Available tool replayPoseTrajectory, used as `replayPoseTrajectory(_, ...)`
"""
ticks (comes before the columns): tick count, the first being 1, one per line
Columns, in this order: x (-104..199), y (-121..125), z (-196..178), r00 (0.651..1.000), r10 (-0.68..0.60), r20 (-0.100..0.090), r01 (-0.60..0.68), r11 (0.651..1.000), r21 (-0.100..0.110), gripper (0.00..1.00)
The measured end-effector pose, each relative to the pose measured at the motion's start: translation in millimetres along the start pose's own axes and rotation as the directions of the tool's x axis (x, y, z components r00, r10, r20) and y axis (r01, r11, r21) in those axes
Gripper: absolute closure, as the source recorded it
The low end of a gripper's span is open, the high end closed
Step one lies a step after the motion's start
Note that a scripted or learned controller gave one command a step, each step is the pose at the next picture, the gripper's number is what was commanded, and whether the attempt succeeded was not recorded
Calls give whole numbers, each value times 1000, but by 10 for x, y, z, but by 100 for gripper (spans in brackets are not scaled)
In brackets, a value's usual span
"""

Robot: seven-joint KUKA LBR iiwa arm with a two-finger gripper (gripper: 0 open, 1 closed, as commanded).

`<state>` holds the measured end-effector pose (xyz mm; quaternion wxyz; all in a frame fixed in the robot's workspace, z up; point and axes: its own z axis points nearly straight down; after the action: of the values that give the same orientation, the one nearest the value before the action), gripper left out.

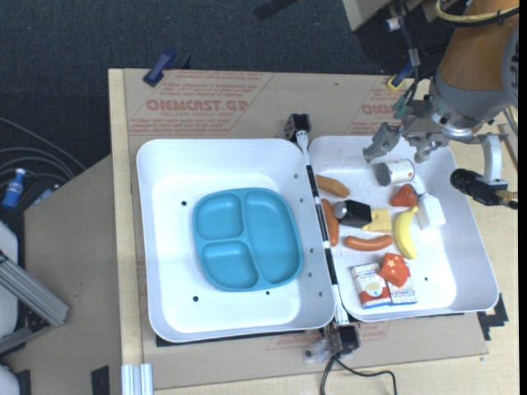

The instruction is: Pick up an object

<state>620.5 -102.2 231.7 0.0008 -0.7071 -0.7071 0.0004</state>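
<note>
while poised over the right bin (469, 245), gripper (401, 148) spread wide, holding nothing, white cylinder (395, 172) just below

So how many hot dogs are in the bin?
3, all in the right bin: one hot dog near the top left, one standing along the left wall, one lying in the middle. The black block could hide more.
</note>
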Motion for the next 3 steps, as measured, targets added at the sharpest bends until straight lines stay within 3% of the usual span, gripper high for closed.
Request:
replayPoseTrajectory(1,-103,427,1339,1000,-2,2,2,1000,-7,0)
replayPoseTrajectory(2,-104,-4,1472,1000,0,0,0,1000,1,0)
replayPoseTrajectory(3,-103,2,1368,1000,1,0,-1,1000,-1,100)
